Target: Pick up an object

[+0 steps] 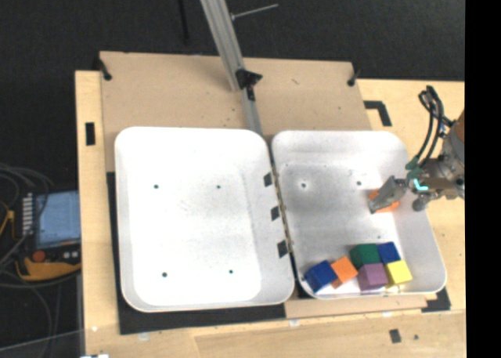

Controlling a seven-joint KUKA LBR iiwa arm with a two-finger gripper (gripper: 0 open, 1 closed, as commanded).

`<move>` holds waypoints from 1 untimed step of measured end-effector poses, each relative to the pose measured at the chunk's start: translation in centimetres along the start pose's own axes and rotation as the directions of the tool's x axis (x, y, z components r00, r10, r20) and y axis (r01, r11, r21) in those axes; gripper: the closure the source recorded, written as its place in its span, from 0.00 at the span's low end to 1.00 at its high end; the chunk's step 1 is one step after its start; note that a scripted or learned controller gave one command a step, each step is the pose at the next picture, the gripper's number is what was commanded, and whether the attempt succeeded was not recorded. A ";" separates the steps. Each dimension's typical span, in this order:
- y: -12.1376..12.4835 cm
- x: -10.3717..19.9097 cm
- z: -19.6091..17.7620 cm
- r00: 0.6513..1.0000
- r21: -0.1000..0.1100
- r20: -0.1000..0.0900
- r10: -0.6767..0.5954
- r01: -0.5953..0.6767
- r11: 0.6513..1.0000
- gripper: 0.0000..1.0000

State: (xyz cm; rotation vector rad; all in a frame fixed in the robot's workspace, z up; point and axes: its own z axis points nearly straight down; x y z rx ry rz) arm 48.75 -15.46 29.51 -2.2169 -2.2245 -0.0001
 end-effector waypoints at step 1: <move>0.0 0.0 -0.2 1.000 -0.004 0.001 0.002 -0.002 1.000 0.00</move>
